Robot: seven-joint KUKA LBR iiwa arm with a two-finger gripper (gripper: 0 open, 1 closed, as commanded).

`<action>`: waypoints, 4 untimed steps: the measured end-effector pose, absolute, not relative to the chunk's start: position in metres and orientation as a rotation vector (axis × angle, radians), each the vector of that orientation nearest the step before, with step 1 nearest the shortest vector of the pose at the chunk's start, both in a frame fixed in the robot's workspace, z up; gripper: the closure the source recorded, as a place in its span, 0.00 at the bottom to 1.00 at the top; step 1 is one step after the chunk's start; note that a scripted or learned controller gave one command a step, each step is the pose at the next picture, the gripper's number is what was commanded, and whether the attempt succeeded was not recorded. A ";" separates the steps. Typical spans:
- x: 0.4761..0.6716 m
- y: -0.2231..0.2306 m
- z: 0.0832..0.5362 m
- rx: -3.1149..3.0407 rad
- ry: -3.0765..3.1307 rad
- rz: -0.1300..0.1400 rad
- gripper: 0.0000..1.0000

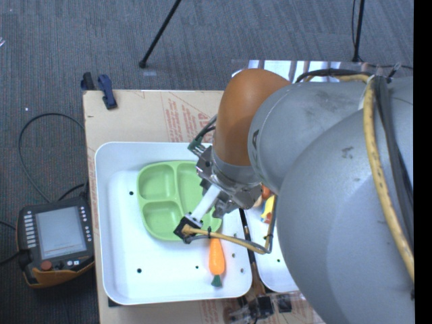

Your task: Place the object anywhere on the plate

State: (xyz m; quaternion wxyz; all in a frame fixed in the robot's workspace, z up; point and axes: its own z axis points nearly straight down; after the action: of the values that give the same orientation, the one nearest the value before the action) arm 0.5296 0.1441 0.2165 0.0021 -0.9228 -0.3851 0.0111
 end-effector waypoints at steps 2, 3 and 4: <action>0.528 0.147 0.227 -2.882 -1.230 0.073 1.00; 0.548 0.203 0.180 -2.999 -0.922 0.023 1.00; 0.545 0.239 0.136 -3.048 -0.750 0.022 1.00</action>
State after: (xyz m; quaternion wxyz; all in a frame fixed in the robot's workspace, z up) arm 0.5448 0.2389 0.1359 0.0015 -0.9710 -0.2390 0.0070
